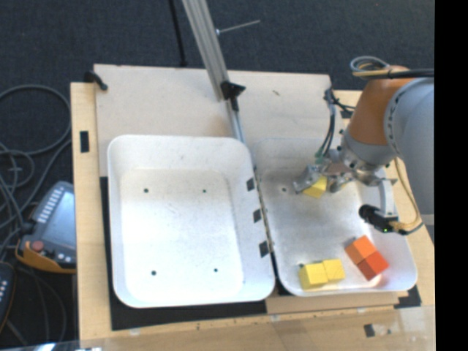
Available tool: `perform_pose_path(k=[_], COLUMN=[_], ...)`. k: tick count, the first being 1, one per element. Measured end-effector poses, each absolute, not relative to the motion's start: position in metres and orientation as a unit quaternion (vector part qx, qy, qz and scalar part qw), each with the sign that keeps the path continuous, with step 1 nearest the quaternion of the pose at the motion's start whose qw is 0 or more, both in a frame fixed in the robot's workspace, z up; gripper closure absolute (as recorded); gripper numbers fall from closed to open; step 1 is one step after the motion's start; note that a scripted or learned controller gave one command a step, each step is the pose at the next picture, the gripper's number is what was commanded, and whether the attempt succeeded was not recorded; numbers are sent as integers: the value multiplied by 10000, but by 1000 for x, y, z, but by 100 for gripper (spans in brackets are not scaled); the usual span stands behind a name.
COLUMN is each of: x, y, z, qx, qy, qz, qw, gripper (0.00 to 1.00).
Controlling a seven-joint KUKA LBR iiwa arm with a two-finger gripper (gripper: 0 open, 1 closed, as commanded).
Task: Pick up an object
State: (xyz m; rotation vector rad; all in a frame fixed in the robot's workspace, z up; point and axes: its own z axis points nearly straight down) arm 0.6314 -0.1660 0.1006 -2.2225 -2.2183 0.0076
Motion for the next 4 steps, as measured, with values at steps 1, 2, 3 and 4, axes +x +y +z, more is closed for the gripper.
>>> perform_pose_path(k=[1, 2, 3, 4], x=[647, 647, 641, 558], y=[-170, -172, -108, -54], z=[97, 109, 172, 198], qx=[-7062, -7050, -7044, -7053], qy=[-7080, -7092, -7098, -7089], qz=[9, 15, -26, 2], qw=[12, -20, -17, 13], gripper=[0, 100, 100, 100])
